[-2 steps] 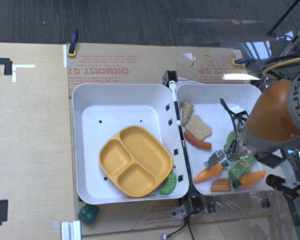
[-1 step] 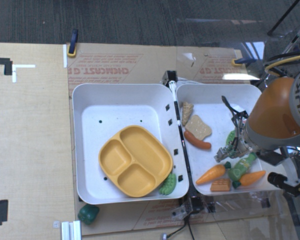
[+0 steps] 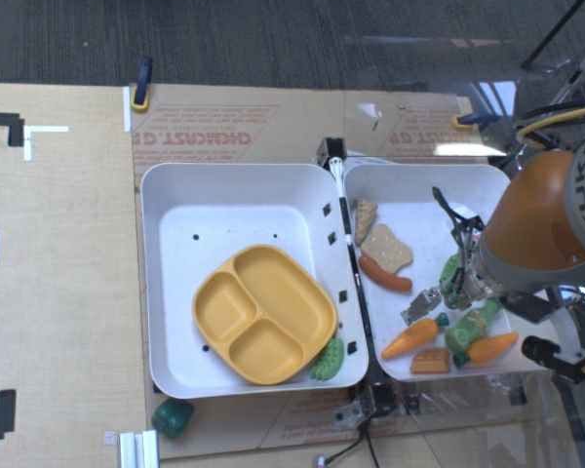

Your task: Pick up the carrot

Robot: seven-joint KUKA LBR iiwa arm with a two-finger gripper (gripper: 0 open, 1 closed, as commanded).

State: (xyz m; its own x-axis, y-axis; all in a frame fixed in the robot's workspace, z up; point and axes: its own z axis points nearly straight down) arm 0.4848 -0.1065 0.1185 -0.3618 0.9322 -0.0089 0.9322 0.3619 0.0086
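Just below and right of the red sausage point(image 3: 385, 273), on the floor of the right bin point(image 3: 409, 185): the carrot point(image 3: 409, 337), orange, lying on its side, thick end up and to the right, tip pointing down-left. Apart from the sausage, with bare white floor between. Not lifted, nothing clamped around it.

Right of the sausage, well past its right end: the gripper point(image 3: 460, 286), hanging down from the grey arm with its orange band point(image 3: 541, 217). Tangled in view with dark cables and a pale green piece point(image 3: 451, 266); cannot tell how far open, nor whether anything is in its hold. Above the carrot's thick end in the view, not seen touching it.

Between sausage and carrot, slightly right: a small grey metal-looking piece point(image 3: 421, 305), tilted, near the carrot's thick end; cannot tell whether part of the tool or a loose thing.

Further right of the sausage and lower: a green leafy toy point(image 3: 468, 330), then a second orange carrot-like piece point(image 3: 492, 346) beside it. Straight below the sausage's right end, past the carrot: a brown block point(image 3: 429, 361).

Just above the sausage, touching or nearly so: a bread slice point(image 3: 387, 248); above-left of that, a smaller tan slice point(image 3: 366, 217).

Left of the sausage, across the bin walls, in the left bin point(image 3: 175, 261): a yellow divided plate point(image 3: 263, 310), with a green vegetable point(image 3: 329, 357) at its lower right edge.
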